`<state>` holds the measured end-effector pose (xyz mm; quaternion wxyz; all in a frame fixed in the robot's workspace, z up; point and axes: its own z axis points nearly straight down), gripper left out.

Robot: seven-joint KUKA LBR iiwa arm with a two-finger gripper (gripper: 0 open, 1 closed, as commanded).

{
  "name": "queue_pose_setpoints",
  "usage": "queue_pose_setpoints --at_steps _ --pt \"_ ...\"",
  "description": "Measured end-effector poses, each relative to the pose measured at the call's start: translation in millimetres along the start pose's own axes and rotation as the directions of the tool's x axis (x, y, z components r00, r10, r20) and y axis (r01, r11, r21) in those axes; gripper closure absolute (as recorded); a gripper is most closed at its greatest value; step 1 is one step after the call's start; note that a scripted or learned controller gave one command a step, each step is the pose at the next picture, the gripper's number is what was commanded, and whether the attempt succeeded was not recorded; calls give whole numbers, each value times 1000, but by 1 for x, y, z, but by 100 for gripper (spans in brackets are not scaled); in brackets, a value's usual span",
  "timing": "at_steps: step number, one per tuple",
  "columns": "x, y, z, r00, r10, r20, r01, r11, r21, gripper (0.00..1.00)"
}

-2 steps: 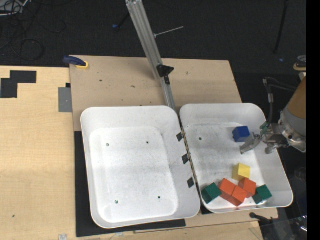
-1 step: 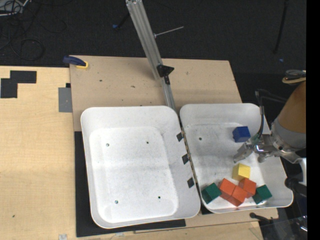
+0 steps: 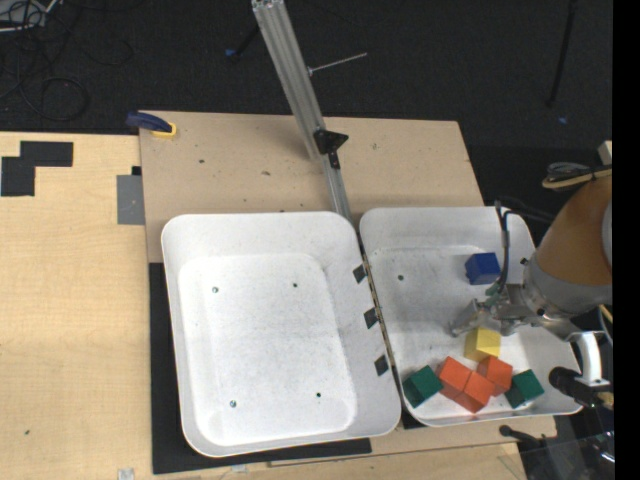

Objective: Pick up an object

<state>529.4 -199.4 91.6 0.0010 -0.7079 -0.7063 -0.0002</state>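
Jaws: state cannot be told; they sit low in the right shallow white bin (image 3: 430, 230), just above a small yellow cube (image 3: 487, 343). Orange blocks (image 3: 472, 380), two green cubes (image 3: 422, 384) beside it; blue cube (image 3: 482, 267) apart.

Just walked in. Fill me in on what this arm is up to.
The grey arm reaches in from the right, its pincer low over the right bin, just above a yellow block. Nothing shows as lifted. A blue block sits apart, further back. At the near edge lie two orange blocks and two green ones. The left bin sits beside it.
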Motion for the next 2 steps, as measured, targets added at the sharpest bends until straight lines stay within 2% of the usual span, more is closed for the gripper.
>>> queue_pose_setpoints --at_steps 1,2 --pt "-1 0 -11 1000 7 -1 -7 1000 0 100" --pt "-10 -5 -69 1000 7 3 -7 1000 -4 100"
